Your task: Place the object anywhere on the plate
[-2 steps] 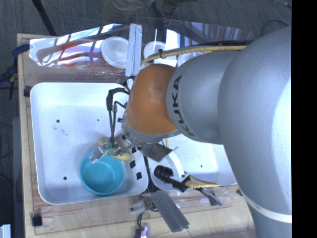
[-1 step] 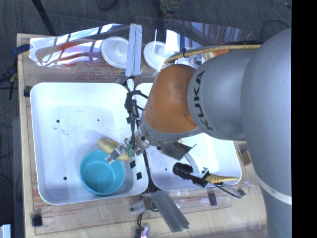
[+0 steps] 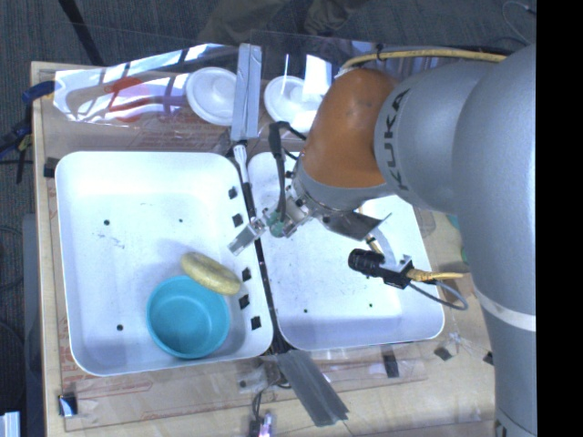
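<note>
Largest first: grey arm (image 3: 455, 144), reaching in from the right edge of the bench and looming over the right bin (image 3: 337, 303), orange band (image 3: 351, 126) above the wrist hanging over that bin's far half.

Next, left bin (image 3: 109, 244), carrying both task things in its near right corner. Blue plate (image 3: 187, 321) sitting close to the near edge, upright and deep-rimmed. Yellow object (image 3: 211, 273) lying just beyond it toward the far right, touching the plate's rim and perhaps overlapping it slightly; mostly down on the bin floor, so judged not yet placed.

Smallest: gripper (image 3: 261, 227), poised at the wall shared by the two bins, about halfway along it, near the yellow object but apart from it. Cannot tell whether released or clenched; too small and too tangled with the wrist hardware. Nothing seen gripped.

Step in hand, as a judgement: the approach to the pick, with no grasp made. Next move calls for crossing the shared wall into the left bin, dropping over the yellow object along its narrow width, closing, lifting clear of the rim, then shifting a little toward the near edge to release over the plate's middle. Short carry, little room beside the wall.
</note>
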Controlling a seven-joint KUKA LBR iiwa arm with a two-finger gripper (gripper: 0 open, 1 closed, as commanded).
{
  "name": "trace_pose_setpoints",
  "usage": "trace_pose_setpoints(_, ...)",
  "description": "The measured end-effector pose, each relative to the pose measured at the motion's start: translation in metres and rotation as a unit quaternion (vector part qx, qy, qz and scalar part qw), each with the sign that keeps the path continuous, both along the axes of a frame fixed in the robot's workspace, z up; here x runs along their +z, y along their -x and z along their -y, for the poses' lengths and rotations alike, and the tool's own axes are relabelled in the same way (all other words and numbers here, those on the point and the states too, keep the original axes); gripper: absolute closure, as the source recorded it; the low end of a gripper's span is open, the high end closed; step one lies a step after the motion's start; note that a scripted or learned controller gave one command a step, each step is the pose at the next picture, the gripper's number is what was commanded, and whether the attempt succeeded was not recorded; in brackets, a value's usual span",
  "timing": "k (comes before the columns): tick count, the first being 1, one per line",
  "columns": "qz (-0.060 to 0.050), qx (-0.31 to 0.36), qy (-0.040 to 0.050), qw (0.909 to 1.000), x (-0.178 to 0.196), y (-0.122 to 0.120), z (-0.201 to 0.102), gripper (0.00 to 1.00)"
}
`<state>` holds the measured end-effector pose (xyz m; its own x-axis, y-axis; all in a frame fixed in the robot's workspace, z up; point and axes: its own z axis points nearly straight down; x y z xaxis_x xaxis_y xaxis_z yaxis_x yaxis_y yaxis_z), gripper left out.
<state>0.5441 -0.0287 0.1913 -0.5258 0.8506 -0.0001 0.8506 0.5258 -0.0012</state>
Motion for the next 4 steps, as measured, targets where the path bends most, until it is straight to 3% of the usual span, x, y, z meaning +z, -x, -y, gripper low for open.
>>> trace_pose_setpoints(1, 0.001, 0.238, 0.0, 0.9713, 0.001, -0.026, -0.047, 0.0)
trace_pose_setpoints(2, -0.001, 0.194, -0.0006, 0.981, 0.0, 0.068, -0.094, 0.0)
trace_pose_setpoints(3, -0.001, 0.164, -0.0004, 0.9864, -0.101, 0.069, -0.184, 0.0)
trace_pose_setpoints(4, 0.003, 0.314, -0.0003, 0.9494, 0.062, -0.003, -0.165, 0.0)
